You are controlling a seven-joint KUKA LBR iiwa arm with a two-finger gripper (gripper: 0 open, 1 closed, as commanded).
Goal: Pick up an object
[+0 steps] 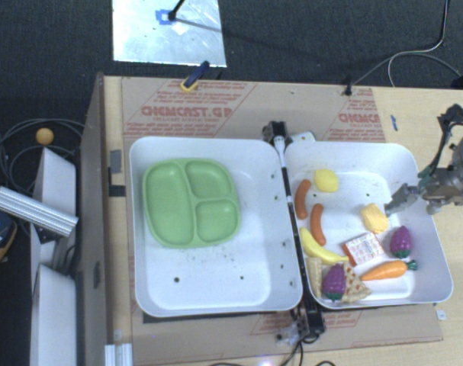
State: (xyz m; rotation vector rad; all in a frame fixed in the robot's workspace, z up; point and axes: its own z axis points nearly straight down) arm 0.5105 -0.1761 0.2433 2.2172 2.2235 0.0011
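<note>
The tool [403, 197] enters at the right edge, mostly cut off; its grip cannot be told. It hangs over the right bin [426, 288], near a yellow block [374, 218]. That bin also holds a lemon [326, 180], two sausages [302, 197], a banana [321, 247], a carrot [384, 271], a red packet [363, 248] and two purple fruits [400, 240]. The left bin [208, 288] holds a green divided plate [191, 202].

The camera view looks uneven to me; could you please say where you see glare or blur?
Camera view: glare whitens the shiny sheet at top; the white bins are bright and evenly lit, with soft shadows; the pincer at right is blurred; the toy food stays fairly sharp.
</note>
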